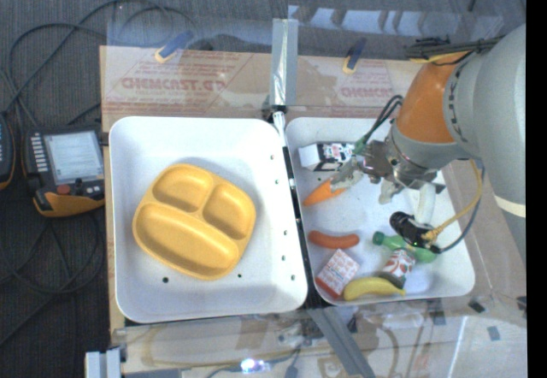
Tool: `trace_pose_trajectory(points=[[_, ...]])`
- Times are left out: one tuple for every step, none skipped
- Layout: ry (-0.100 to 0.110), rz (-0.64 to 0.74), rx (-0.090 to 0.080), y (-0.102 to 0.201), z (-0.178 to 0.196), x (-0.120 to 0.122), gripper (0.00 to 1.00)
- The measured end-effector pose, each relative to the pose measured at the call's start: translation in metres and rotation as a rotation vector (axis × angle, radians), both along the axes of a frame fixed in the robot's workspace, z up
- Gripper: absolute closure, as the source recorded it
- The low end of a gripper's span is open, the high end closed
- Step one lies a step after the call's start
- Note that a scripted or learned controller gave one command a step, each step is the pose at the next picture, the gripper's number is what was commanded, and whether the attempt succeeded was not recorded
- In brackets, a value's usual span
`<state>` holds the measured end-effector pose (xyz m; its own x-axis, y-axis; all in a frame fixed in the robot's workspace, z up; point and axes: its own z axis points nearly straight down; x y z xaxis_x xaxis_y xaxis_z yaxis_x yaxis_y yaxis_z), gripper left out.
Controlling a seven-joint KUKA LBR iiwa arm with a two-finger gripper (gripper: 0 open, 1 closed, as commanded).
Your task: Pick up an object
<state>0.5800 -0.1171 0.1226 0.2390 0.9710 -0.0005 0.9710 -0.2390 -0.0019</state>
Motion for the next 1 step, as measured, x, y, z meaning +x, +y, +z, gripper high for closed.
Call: trace_pose_trajectory(points=[[-0.017,-0.070,0.001,0.0078,-0.0322,0.0222,0.00]])
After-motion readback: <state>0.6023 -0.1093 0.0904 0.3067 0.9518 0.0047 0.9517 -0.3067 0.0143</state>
